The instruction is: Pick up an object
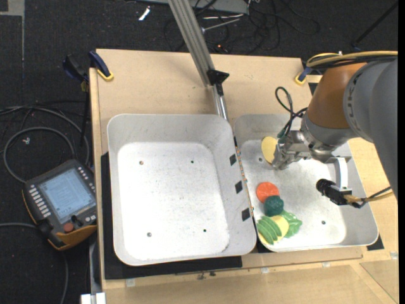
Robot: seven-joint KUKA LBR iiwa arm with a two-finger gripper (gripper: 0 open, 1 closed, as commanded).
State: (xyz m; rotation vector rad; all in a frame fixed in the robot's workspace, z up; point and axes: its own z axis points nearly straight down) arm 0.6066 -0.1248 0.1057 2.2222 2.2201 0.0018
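Observation:
My gripper point(279, 158) is low in the right bin point(329, 233), near that bin's back left part. A pale yellow rounded object point(269, 148) lies right against the gripper's left side, partly hidden by it. I cannot tell whether the gripper touches it. Further forward in the same bin lie an orange-red object point(267, 189), a dark green object point(273, 205) touching it, and a yellow-green ridged object point(277, 227) by the front left corner.
The left bin point(126, 132) sits beside the right one, with their walls meeting at the middle. A slanted metal pole point(193, 37) reaches down to the bins' back edge. The bare wooden bench point(158, 81) lies behind both bins.

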